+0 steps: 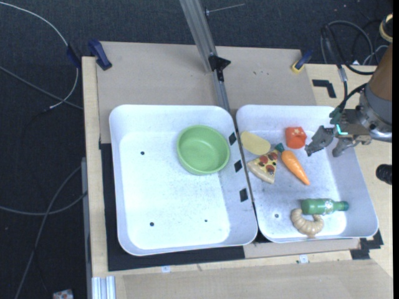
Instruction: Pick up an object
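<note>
At the far left, black cables (37, 104) trail over the dark floor beside the wooden bench (156, 73), which has a blue clamp (100, 55) at its back left corner. The left bin (156, 229) holds one thing, a green bowl (202, 149), upright near the bin's back right corner. A grey metal pole (198, 27) slants down from the top of the view toward the seam between the two bins. In the right bin (355, 192), close to its left wall, lies a pale yellow piece (255, 142), and just in front of it a toy pizza slice (264, 167). Beside the slice a toy carrot (294, 166) lies at a slant, its leafy end toward the yellow piece. Behind the carrot sits a red toy vegetable (295, 137). Near the front wall a green bottle (323, 206) lies on its side, touching a tan curved piece (308, 222) in front of it. The gripper (329, 146) hangs over the right part of this bin, near the red vegetable, its two dark fingers spread apart with nothing between them. The grey arm (381, 95) comes in from the right edge.
</note>
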